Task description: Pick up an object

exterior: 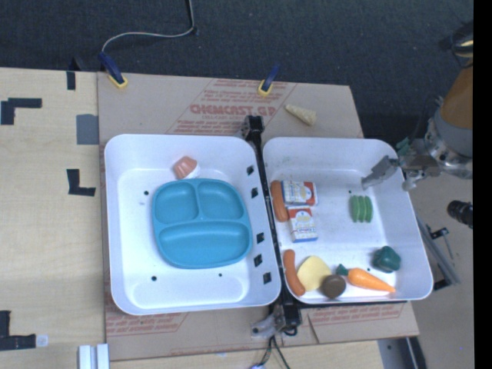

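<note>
My gripper (390, 177) hangs open over the right bin's (338, 151) far right corner, with nothing between its fingers. A green ridged pickle (360, 208) lies just below and left of it. Further down in that bin are a dark green pepper (386, 259), a carrot (369, 280), a brown round piece (333, 286), a yellow piece (313, 271) and a sausage (291, 271). Two small cartons (298, 192) (304, 225) and another sausage (277, 201) lie by the bin's left wall.
The left bin (123, 160) holds a blue divided plate (203, 223) and a small salmon-coloured piece (184, 167). A beige piece (301, 114) lies on the cardboard behind the bins. Two clamps (114, 71) (269, 83) hold the cardboard's far edge.
</note>
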Action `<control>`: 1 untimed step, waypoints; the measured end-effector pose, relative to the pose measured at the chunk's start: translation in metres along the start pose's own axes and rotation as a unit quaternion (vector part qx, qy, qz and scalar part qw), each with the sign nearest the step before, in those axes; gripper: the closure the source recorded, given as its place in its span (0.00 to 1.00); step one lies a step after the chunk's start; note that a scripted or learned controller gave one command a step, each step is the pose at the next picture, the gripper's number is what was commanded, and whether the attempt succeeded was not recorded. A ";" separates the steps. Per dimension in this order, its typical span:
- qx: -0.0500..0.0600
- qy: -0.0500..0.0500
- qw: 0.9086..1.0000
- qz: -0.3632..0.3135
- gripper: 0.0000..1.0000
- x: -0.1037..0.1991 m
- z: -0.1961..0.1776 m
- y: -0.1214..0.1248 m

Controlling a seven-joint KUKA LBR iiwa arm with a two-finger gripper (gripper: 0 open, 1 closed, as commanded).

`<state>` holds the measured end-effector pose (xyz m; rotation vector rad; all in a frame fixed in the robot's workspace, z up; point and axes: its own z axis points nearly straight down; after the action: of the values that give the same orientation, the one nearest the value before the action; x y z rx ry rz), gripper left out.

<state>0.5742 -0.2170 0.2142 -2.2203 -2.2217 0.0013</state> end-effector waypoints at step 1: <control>0.001 0.000 1.000 0.000 0.00 -0.006 0.064 0.013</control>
<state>0.5873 -0.2231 0.1500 -2.2184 -2.2202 0.0038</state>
